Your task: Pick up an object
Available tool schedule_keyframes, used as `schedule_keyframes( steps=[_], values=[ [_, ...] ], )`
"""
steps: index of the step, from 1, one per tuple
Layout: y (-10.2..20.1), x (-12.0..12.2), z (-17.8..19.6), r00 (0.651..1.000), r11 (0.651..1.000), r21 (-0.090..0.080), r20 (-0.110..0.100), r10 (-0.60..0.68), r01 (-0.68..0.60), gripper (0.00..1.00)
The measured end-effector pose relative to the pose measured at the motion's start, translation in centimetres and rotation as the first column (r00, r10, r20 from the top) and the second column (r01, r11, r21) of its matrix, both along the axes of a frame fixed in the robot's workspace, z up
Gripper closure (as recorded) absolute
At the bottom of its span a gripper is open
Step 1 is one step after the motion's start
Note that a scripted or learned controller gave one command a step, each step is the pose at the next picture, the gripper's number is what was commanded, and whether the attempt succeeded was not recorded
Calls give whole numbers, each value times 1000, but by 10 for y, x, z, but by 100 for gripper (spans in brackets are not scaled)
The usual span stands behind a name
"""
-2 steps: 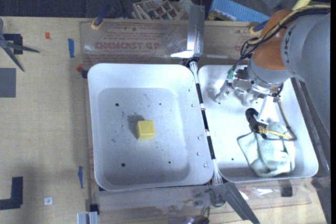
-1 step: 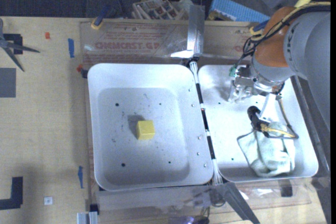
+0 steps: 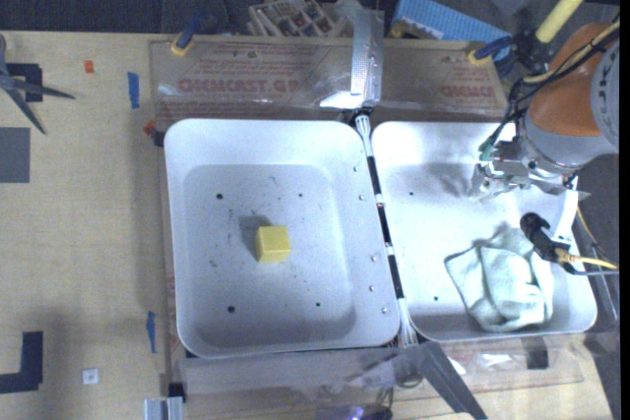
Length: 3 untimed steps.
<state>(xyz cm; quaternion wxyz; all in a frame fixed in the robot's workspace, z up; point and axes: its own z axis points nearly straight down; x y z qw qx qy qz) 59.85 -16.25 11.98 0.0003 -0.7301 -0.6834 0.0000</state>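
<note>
Two shallow white bins sit side by side on a pale wooden bench [image 3: 79, 241], seen from above at a slant. In the left bin [image 3: 197, 152] we see a single small yellow block [image 3: 274, 243], resting flat on the floor a little left of the middle and well apart from every wall. The right bin [image 3: 423, 241] holds a crumpled whitish cloth [image 3: 500, 285], bunched in the near right corner with its folds against the near wall. The grey arm [image 3: 566, 128], its orange band showing above the wrist, reaches in from the right and carries the gripper [image 3: 504, 174] over the far right part of the right bin, on the far side of the cloth and apart from it. Nothing is visibly held, and we cannot tell from this angle whether the gripper is open or closed. The yellow block lies well to the left of the gripper, across the divide between the bins. Along the far edge of both bins runs a strip of brown cardboard [image 3: 246, 79] printed with red lettering too blurred for us to read.
</note>
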Motion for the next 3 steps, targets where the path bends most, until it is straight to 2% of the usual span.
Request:
schedule_keyframes(
  steps=[1, 2, 3],
  values=[
    [8, -52, -31, 872, 872, 4, 7, -489, 489, 100],
    [26, -98, 45, 605, 605, -2, -1, -796, 796, 100],
    [63, -117, -30, 263, 263, 7, 5, -965, 965, 100]
  ],
)
